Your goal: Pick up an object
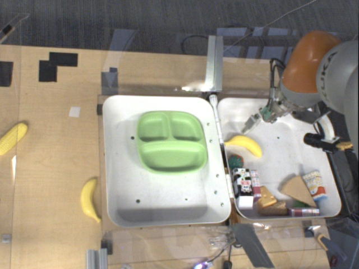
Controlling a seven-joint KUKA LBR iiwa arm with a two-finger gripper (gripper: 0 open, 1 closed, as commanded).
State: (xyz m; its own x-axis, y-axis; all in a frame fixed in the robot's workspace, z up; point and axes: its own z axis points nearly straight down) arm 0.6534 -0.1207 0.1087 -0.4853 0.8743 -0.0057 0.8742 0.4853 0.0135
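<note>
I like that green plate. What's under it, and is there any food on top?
The green plate lies in the left white bin. Its three compartments hold no food. The bin floor beneath the plate is covered, so anything under it stays hidden.

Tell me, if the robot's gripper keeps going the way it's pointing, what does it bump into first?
Probably the banana. The gripper points down and left inside the right bin, and the banana lies just beyond its tip. Height is hard to judge, so it might touch the bin floor first.
</note>
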